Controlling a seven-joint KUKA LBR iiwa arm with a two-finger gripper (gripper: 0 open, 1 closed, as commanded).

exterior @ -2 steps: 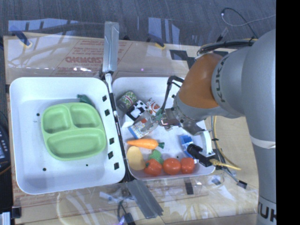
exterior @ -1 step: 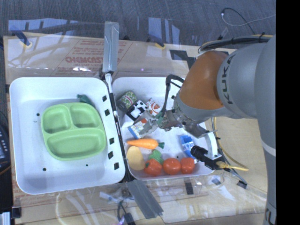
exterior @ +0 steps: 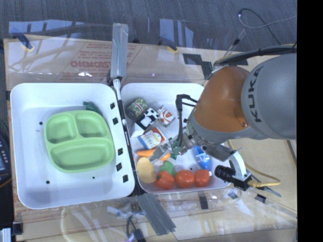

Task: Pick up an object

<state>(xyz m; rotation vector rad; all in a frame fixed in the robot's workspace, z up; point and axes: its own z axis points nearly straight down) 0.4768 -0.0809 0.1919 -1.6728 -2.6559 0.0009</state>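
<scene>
Grey carpet runs behind a bench [exterior: 282, 150] covered in clear film, and on it I see two white bins side by side. From my seat the arm [exterior: 252, 100] is the biggest thing, coming in from three o'clock and bulking over the right bin [exterior: 151, 88]. Next in size, the left bin [exterior: 20, 135] holds a green divided tray [exterior: 78, 140], well apart from the work. The right bin carries the clutter: red tomatoes [exterior: 184, 178] along its six o'clock wall, a yellow lemon-like piece [exterior: 146, 170] at seven, small cartons [exterior: 151, 136] mid-bin, a dark can [exterior: 136, 107] at eleven. The gripper [exterior: 171, 149] sits low among the cartons and an orange carrot-like piece [exterior: 146, 153]; whether it is parted or closed I cannot tell. I judge this the reach-and-grasp step. Next I'd want a firm close, then a straight lift.
</scene>
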